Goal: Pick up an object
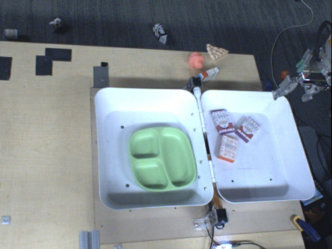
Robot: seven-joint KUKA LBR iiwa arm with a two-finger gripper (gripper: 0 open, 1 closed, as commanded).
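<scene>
From my seat I see the worktop [46, 154] carrying two shallow white bins side by side. The left bin [109, 139] holds a green divided tray [162, 157], lying flat near its middle. The right bin [280, 160] holds three small boxes, all in its upper left part: a purple and white carton [220, 120] nearest the divider, a second purple carton [247, 128] just to its right and tilted, and an orange and white box [227, 148] just below the two, touching or nearly touching the first.

The hand [311, 79] sits at the far right edge, above the right bin's upper right corner and well apart from the boxes. It is blurred and partly cut off, so I cannot tell how it is set, and I see nothing in it.

Beyond the bins, on the worktop's far edge, lie a pink ball [196, 60], a wedge-shaped toy [217, 52] and a small tube [208, 74].
</scene>
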